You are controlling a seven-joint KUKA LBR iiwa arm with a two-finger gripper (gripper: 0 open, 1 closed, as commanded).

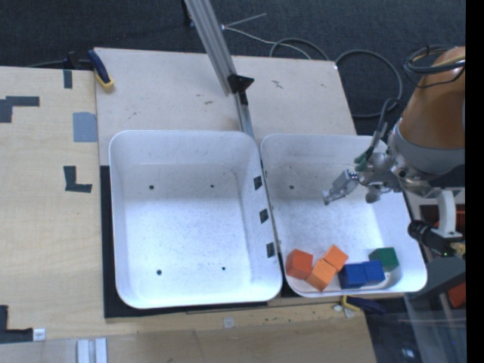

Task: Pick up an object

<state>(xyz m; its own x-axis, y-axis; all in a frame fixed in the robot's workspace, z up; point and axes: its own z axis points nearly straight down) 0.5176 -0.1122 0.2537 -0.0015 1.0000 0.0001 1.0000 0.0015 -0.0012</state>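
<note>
The claw (338, 190) hung over the right bin (302, 153); its opening could not be judged. The orange block (299, 264) looked light and rigid, best gripped across flat faces.

No legible text, labels, brands or numbers anywhere.

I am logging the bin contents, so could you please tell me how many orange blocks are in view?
3, all in the right bin's near end: one orange block furthest left, one further right, and one nearest the rim between them. None seems hidden.
</note>
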